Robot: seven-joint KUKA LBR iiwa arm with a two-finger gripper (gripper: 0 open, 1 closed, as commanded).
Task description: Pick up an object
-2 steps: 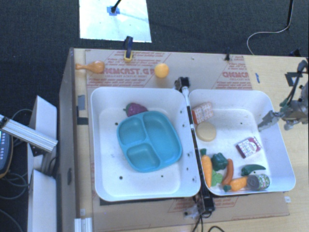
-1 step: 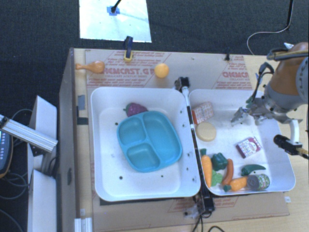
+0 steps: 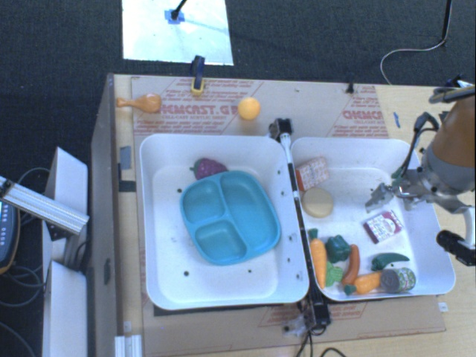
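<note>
While the arm [image 3: 455,143] reaches in from the right edge, its claw [image 3: 387,193] hangs over the right bin [image 3: 349,152] with nothing visibly between its fingers; whether they stand apart or together I cannot tell, as the metal tips blur against the white floor. Just below and beside the claw lies a small red and white packet [image 3: 383,226], the nearest of the things to be picked. Left of the claw rests a pale round disc [image 3: 318,201], and above that a red checked packet [image 3: 312,173], both near the divider between the bins. Farther below the claw, along the bin's near wall, a cluster gathers: an orange carrot [image 3: 318,258], a dark green vegetable [image 3: 337,248], a red sausage [image 3: 352,262], a dark green pepper [image 3: 390,259], a small can [image 3: 399,279] and a second orange piece [image 3: 367,282]. Well to the claw's left, the left bin [image 3: 165,275] bears a blue divided plate [image 3: 228,216] with a purple object [image 3: 208,168] touching its far edge. Beyond both bins, on the cardboard, sit an orange ball [image 3: 248,108] and an orange drumstick-shaped toy [image 3: 141,103]
</note>
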